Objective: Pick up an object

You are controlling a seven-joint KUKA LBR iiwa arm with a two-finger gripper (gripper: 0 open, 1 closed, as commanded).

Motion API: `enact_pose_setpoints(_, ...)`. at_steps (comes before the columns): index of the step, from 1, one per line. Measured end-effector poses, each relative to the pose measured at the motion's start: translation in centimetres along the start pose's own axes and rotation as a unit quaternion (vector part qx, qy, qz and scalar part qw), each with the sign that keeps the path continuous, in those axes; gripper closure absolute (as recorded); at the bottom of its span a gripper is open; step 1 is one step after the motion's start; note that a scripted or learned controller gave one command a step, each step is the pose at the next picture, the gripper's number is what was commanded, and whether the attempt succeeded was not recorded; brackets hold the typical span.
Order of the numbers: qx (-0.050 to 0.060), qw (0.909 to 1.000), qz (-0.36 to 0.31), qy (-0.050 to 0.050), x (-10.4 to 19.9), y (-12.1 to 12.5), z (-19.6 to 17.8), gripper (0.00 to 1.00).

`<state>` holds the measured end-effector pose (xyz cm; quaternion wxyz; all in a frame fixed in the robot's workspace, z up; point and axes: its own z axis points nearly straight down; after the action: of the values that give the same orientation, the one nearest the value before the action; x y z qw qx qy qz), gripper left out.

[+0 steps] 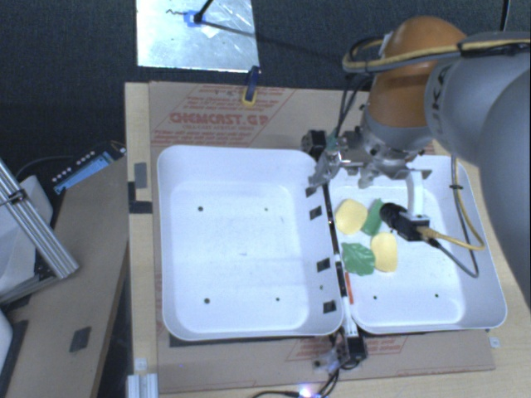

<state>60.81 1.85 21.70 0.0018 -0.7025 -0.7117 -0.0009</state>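
While gripper (367,177) hangs over right bin (465,305), can't tell its grip state; I'd centre on upper yellow piece (350,216), just beside green piece (373,215), descending straight.

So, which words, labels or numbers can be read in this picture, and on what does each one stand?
"CHEMCAST GP" (the last letters are uncertain): large red print on the cardboard sheet, near its far edge.
Smaller red lines just below that: too blurred to read.
Red print at the near edge of the same sheet: too small and blurred to read.
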Motion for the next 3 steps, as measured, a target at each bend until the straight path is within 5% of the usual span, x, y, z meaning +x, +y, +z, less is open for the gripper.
enact_pose_setpoints(1, -0.003, 1.0000, 0.003, -0.002, -0.7, 0.2, -1.2, 1.00)
enact_pose_setpoints(2, -0.007, 1.0000, 0.004, -0.001, -1.3, -4.8, -15.0, 1.00)
enact_pose_setpoints(3, -0.012, 0.9999, 0.009, -0.005, -9.9, -4.0, -32.1, 1.00)
